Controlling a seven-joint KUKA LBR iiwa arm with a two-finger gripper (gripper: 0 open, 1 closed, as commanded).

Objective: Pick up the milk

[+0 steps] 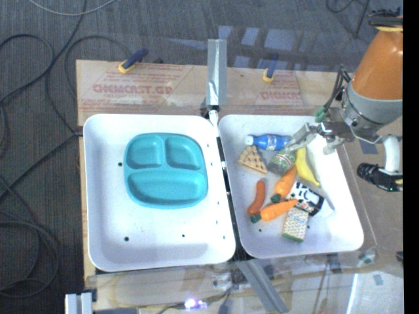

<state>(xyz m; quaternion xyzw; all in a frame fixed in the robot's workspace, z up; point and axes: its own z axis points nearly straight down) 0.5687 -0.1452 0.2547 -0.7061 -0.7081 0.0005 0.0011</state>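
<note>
Raised highest over the right bin, hand at the banana's far end; opening impossible to tell, nothing seen held. Approach step, seemingly. Milk just off the banana's near end, beside a carrot. Next: come nearward past the banana, descend, close on the carton

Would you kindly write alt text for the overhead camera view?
A grey-and-orange robot arm's gripper hovers over the right white bin, above toy food: water bottle, banana, carrots. The left bin holds a teal divided tray.
</note>
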